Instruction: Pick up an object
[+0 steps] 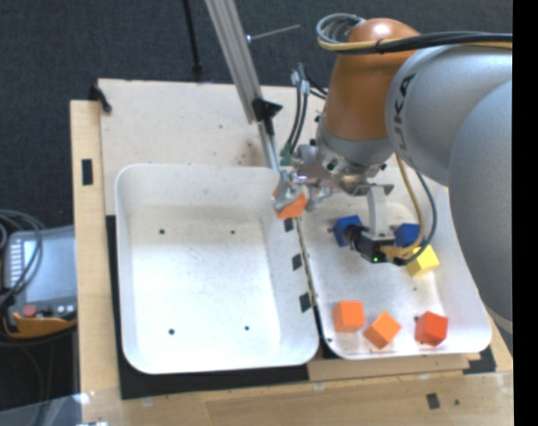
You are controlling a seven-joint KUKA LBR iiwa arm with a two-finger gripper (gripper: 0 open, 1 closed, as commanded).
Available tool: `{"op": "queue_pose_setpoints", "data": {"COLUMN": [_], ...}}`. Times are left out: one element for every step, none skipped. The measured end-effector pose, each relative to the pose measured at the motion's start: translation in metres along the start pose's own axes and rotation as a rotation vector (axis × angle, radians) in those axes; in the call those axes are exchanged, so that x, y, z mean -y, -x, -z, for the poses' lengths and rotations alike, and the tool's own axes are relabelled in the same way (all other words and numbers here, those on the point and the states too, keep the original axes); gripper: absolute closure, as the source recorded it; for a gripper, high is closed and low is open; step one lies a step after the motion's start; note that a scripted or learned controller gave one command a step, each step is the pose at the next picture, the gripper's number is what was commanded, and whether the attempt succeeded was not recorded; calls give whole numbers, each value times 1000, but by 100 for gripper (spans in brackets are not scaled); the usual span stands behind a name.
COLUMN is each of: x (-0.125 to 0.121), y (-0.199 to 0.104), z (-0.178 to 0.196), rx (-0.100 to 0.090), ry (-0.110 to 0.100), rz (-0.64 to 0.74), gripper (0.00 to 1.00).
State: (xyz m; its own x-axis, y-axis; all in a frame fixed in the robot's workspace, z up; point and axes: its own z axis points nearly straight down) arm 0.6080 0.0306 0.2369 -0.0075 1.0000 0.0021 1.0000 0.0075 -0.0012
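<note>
the tool [293,193] is hanging over the divide between the two bins, at the far end of it, and a small orange block [292,206] is sitting between its fingers [282,190], so the tool is looking clenched on that block. the block is appearing to ride above the rims rather than lying on a bin floor, though the slanted view is making the height hard to judge.

as a judgement, the picking part of the task is looking mostly done: one object is gripped and seemingly lifted. what is remaining is only to keep it clear and secure; whether the grip is firm, i cannot tell.

the other things are lying in the right bin [469,282]: two blue blocks [346,230] [407,233] near the arm's cables, a yellow block [422,260] just beside one of them, and three orange-to-red blocks along the near edge, namely an orange cube [348,315], an orange piece [383,329] and a red one [431,327]. the left bin [136,238] is showing a bare speckled floor. both bins are resting on the desk [162,114].
</note>
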Motion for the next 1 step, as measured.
{"op": "queue_pose_setpoints", "data": {"x": [0], "y": [-49], "z": [-1], "rx": [1], "ry": [1], "rz": [0], "gripper": [100]}}
